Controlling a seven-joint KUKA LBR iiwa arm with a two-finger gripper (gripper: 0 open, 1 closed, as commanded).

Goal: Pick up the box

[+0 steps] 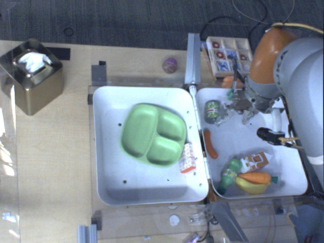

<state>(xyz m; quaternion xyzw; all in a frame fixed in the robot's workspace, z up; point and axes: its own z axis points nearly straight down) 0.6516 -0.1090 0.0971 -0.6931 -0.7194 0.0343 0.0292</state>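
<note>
The green plate (153, 133) sits in the middle of the left bin (109, 184). The small white and red box (188, 158) lies just right of the plate's lower corner, touching its edge, close to the wall between the two bins.

Further right of the plate, in the right bin (298, 186), the gripper (238, 105) hangs over the upper part, level with the plate's top edge. I cannot tell from here whether it is wide or narrow, and nothing shows in its grasp. A small can (212, 110) stands just beside the gripper, on the side nearer the plate. A red sausage (210, 145) lies along the dividing wall. Well to the right of the plate and lower down, a brown and white carton (255, 161), a carrot (258, 177) and a banana (251, 186) are bunched together. Far left of the plate, a tissue box (33, 77) stands on the bench.
</note>
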